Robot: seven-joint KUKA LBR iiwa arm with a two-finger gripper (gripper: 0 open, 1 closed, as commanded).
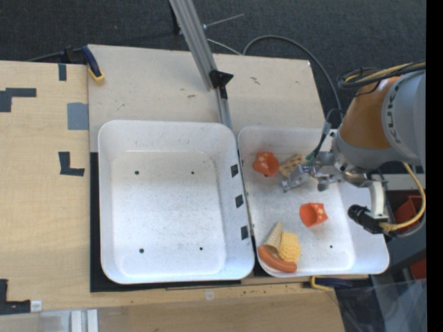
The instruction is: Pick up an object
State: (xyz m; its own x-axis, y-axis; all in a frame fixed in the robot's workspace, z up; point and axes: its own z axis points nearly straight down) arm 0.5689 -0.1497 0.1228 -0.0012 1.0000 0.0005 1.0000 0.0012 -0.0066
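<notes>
At the near edge of the right bin point(367, 258) lie a sausage point(275, 259), a yellow corn cob point(290, 246) and a pale cone-shaped piece point(275, 234), bunched together. Farther in sits an orange cup point(313, 214), well apart from them. Beyond it the gripper point(296, 178) hangs low over the bin floor; whether it is parted or closed cannot be told, and nothing shows clamped in it. A tan block point(291, 164) lies just beside it, with a red-orange piece point(265, 163) close by. The left bin point(111, 185) sits alongside.

Dark carpet-like floor point(311, 12); light wooden bench point(34, 185), possibly plywood.
</notes>
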